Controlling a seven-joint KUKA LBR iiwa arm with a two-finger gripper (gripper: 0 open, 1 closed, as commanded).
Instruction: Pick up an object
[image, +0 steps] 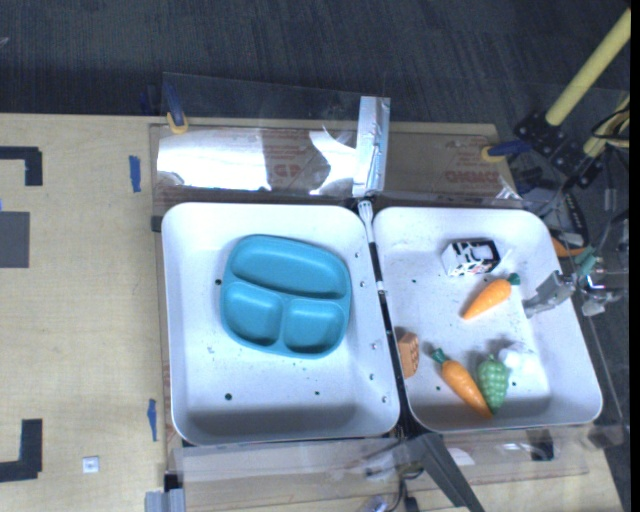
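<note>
At the right edge of the view, the gripper hangs over the right rim of the right-hand shallow white bin. It shows as a small grey and metallic shape, too small and blurred to tell how it is set. Nothing can be seen held in it, and it appears to touch none of the toys.

In that bin, an orange toy carrot with a green top lies tilted just left of the gripper, near but apart from it. Above and left of that carrot sits a small black-and-white toy. Toward the bin's front, a second orange toy carrot lies at a slant, with a bumpy green toy vegetable touching its right side. A small brown toy rests against the bin's left wall.

The left-hand shallow white bin holds a blue plastic plate with three compartments, lying flat near the middle. Both bins stand on the light wooden table.
</note>
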